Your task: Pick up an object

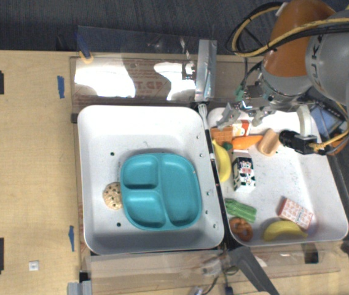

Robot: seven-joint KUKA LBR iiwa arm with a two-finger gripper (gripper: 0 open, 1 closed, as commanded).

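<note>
Light wooden tabletop [21, 165] carries two shallow white bins side by side, with dark carpet beyond it; the left bin [94, 128] holds a teal divided plate [160, 190], and a small cookie [112, 195] lies touching the plate's left edge. All other things are to the right of the plate, in the right bin [328, 195]: a yellow banana [223, 163] just beside the wall between the bins; a black and white cow figure [244, 172] next to it; a green vegetable [241, 210] and a reddish apple [241, 228] lower; a second banana [283, 229] and a pink patterned box [295, 212] farther right. The claw [243, 117] hangs over the far corner of the right bin, above an orange carrot [248, 142] and a tan piece [268, 143]; I cannot tell if it is open or closed, or if it grips anything.
</note>
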